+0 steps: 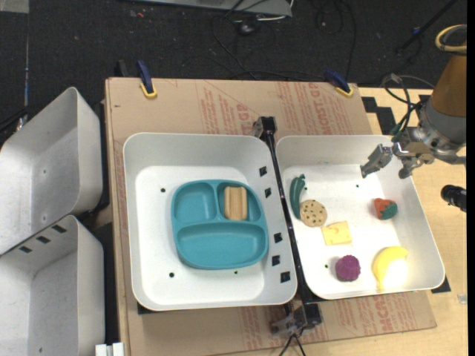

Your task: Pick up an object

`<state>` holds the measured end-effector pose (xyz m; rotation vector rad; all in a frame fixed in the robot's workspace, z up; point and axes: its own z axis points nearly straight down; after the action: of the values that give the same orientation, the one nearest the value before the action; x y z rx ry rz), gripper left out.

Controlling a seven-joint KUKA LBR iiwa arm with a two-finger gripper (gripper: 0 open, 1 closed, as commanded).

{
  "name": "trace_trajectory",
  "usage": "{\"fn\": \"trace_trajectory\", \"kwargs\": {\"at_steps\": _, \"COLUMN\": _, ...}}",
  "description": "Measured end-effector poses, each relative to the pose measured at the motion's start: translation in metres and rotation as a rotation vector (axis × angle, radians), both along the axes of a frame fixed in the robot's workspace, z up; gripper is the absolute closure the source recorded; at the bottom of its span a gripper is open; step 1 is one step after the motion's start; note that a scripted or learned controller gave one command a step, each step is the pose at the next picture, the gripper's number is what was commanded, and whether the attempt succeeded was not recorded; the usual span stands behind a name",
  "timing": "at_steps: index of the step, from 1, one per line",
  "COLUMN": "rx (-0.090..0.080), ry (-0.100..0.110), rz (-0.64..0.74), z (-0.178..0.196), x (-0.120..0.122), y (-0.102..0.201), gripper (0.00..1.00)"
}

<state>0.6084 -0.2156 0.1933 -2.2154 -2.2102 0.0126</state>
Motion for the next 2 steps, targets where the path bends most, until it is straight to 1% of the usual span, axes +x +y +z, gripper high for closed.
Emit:
{"fn": "trace_trajectory", "kwargs": {"at_steps": 1, "rx": -0.003, "ry": -0.015, "rz": 0.004, "z": 0.010, "x": 0.003, "y": 0.001, "gripper": 0.00}}
{"fn": "trace_trajectory", "kwargs": {"at_steps": 2, "rx": -0.002, "ry": -0.010, "rz": 0.006, "z": -0.052, "x": 0.009, "y": 0.005, "gripper": 0.00}}
